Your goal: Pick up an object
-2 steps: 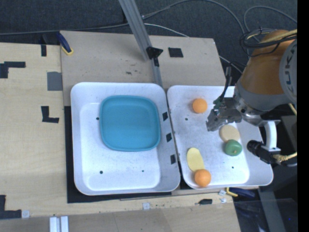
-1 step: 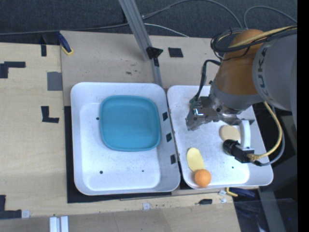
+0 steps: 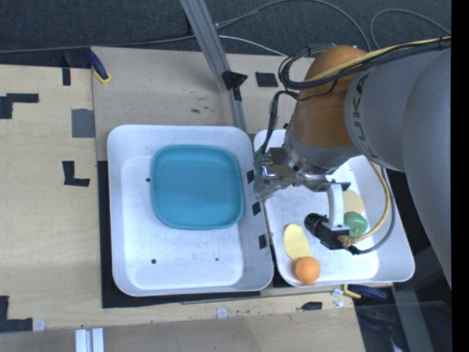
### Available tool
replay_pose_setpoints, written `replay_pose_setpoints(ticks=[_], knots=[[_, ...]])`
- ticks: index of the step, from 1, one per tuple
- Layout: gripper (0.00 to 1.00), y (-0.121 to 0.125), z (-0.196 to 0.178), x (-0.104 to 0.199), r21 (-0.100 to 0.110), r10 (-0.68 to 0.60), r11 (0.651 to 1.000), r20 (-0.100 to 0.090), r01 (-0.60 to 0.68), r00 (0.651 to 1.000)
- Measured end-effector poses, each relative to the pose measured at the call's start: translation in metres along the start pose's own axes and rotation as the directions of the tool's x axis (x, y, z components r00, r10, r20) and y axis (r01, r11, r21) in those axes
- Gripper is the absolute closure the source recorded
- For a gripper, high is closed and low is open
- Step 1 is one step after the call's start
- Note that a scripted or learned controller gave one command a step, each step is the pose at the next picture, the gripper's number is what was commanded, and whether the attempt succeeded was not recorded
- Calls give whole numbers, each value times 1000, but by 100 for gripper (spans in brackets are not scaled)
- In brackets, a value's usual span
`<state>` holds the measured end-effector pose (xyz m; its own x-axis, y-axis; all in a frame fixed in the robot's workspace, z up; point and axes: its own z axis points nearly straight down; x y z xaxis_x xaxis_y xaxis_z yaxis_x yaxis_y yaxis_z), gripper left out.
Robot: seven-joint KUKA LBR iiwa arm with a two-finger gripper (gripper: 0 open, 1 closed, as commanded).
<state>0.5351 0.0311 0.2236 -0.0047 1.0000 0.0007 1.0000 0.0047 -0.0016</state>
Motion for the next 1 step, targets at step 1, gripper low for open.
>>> replay_pose_setpoints(ticks=[1], knots=[[100, 17, 4, 45, -1, 1, 1000, 0, -1, 1000]])
